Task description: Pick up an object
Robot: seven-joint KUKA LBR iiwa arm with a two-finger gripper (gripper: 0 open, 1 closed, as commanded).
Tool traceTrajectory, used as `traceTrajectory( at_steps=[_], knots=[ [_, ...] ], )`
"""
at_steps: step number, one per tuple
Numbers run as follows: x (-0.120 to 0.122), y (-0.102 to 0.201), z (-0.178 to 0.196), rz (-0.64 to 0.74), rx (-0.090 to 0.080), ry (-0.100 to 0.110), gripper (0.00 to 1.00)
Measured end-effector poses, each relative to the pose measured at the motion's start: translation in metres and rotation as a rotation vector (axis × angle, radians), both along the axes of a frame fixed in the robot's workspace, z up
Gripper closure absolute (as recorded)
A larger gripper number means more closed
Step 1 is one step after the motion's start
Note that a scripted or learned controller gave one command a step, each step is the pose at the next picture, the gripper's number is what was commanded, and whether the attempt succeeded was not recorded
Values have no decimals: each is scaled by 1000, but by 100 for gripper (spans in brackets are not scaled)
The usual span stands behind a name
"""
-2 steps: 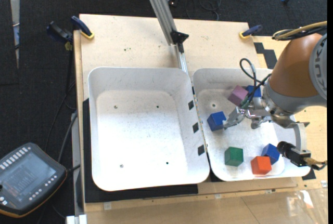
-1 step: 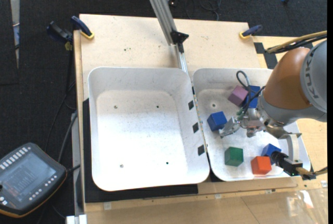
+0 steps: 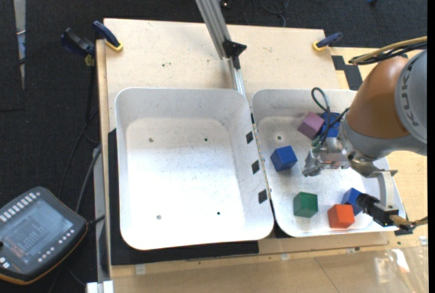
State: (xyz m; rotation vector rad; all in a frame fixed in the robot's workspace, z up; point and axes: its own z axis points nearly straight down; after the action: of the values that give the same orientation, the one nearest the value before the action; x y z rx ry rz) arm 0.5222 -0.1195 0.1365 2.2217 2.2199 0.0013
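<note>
Pale bench [image 3: 177,54] on dark floor, two white bins side by side. Nearest, along the right bin [image 3: 272,210] front: green cube [image 3: 306,204], orange cube [image 3: 341,215], a blue cube [image 3: 353,198] just behind it. Mid-bin: another blue cube [image 3: 284,158], gripper [image 3: 317,164] low just to its right, apart from it, nothing seen between the fingers; spread or closed, cannot tell. Farther back, purple cube [image 3: 311,125] beside a third blue block partly hidden by the arm. Left bin [image 3: 129,149] bare.

Risks, as judged: closing on air beside the blue cube, or nudging it toward the bin wall; wrist crowding the purple cube.

Arm [image 3: 387,111] in from the right, orange band above the wrist, bent steeply down.
</note>
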Motion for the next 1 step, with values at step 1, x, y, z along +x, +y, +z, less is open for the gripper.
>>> traceTrajectory(
  at_steps=[1],
  knots=[
    [8, -6, 47, 3, -2, -5, 100]
  ],
)
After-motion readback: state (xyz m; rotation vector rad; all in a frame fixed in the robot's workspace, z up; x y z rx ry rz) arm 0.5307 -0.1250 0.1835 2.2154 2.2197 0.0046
